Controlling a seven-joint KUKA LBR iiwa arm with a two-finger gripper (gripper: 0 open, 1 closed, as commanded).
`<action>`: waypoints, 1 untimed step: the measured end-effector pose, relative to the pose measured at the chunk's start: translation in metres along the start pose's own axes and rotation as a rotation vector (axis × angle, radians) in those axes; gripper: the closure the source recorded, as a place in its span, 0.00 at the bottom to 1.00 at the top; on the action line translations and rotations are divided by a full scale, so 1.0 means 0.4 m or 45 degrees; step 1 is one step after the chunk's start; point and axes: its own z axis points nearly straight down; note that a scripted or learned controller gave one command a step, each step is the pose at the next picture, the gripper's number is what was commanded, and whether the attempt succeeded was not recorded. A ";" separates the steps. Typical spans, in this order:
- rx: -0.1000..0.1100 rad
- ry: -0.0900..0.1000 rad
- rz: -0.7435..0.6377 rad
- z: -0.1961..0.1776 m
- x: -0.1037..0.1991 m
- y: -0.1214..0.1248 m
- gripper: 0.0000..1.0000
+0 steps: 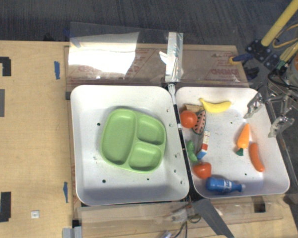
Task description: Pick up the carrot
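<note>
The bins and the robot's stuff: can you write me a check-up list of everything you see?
Surface: two white bins side by side, left bin, right bin.
Job's thing: carrot in the right bin, tip pointing up, beside an orange sausage.
Clutter: green divided plate in the left bin; banana, two tomatoes, watermelon slice, blue bottle in the right bin.
End effector: at the right bin's right rim, apart from the carrot.
Cables: yellow cables top right.
Surroundings: wooden bench, clear plastic sheet.
</note>
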 end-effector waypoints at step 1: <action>0.021 -0.009 0.012 0.282 0.091 0.032 0.00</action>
